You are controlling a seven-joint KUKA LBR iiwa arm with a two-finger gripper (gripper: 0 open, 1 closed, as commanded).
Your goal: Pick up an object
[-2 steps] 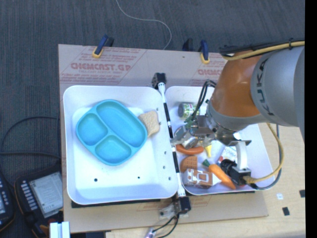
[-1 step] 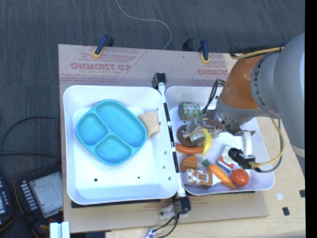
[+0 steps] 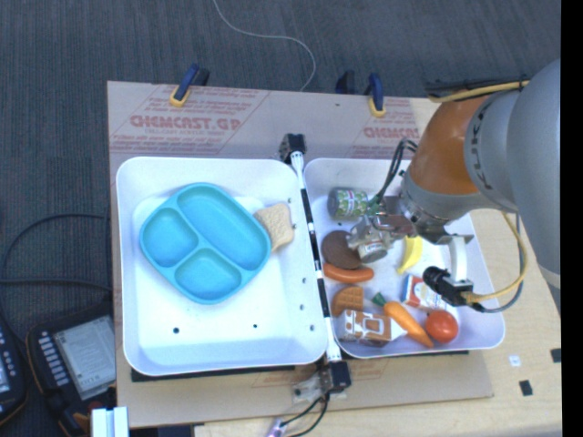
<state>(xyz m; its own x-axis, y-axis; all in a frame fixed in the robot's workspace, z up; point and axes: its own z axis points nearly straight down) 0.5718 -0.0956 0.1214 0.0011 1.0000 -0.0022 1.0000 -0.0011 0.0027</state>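
White plastic walls are my first worry: from my seat I see the tool [image 3: 372,235] low in the right bin [image 3: 487,335], down among crowded toy food, and I cannot tell whether it has anything in its grasp. No object is clearly lifted; the candidates all lie in that bin. Just beside the tool sit a green can [image 3: 346,202], a brown disc [image 3: 337,246] resting on a hot dog [image 3: 348,274], and a banana [image 3: 409,255]. I judge a closing grasp could catch 2 items at once or nudge one aside. The carrot [image 3: 406,323] and tomato [image 3: 441,326] lie nearer the front. The left bin [image 3: 164,349] holds a blue divided plate [image 3: 204,240] and a toast slice [image 3: 276,225].
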